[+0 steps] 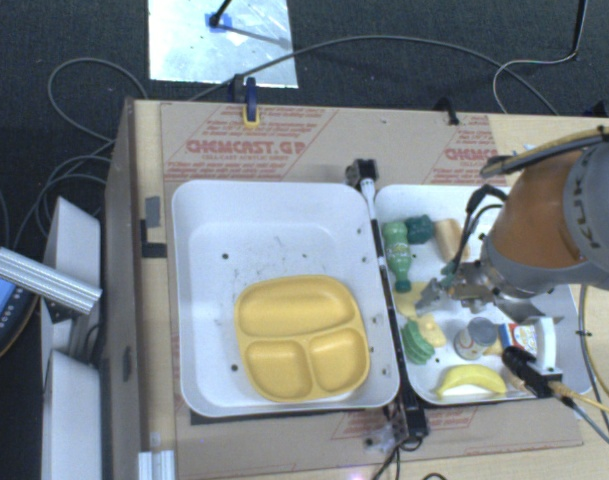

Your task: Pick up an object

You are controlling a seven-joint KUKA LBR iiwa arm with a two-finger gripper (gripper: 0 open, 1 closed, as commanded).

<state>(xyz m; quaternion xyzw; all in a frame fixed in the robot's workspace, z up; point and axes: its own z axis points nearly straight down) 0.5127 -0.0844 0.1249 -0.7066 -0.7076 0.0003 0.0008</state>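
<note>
Yellow tray [302, 336] in left bin [209, 268], banana [471, 379], arm [544, 228] over right bin [404, 200]

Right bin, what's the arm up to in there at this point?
The KUKA arm reaches in from the right, its pincer low over the right bin among small items: a green bottle, a banana, a green toy and a small grey can. Nothing is visibly held between its fingers, so no pick is confirmed. The left bin holds a yellow divided tray, untouched.
</note>
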